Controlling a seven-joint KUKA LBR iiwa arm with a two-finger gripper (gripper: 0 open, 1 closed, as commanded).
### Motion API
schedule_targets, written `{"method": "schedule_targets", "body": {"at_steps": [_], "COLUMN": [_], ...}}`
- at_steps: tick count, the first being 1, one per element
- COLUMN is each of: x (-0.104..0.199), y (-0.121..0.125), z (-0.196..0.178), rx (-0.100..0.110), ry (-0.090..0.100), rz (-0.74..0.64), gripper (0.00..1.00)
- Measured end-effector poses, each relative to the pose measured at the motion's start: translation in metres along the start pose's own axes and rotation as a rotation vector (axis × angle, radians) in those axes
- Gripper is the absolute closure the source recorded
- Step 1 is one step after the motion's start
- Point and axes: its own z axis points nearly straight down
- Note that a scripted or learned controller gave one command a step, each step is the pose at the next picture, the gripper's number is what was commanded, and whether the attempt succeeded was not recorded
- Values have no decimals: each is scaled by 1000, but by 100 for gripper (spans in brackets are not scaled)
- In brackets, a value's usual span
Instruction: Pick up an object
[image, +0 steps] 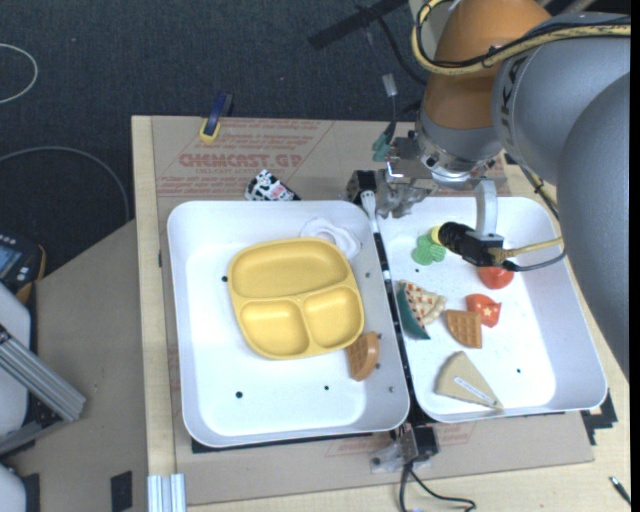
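My gripper hangs over the far edge of the right bin, close to the divider between the bins. Below it in that bin lie a green piece, a red piece, a pizza slice, a red wedge, a small waffle and a pale cheese wedge. None of them touches the gripper. The left bin bears a yellow divided plate, a brown pastry and a white ring.
A black-and-white toy and a blue-and-yellow tool lie on the cardboard behind the left bin. The grey arm covers the upper right. The raised rim between the bins runs under the gripper.
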Motion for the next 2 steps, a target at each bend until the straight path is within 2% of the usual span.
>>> {"method": "schedule_targets", "body": {"at_steps": [1,2], "x": [49,49], "y": [15,9], "z": [-14,5], "rx": [-3,8], "ry": [0,-1], "rz": [0,5], "gripper": [100,100]}}
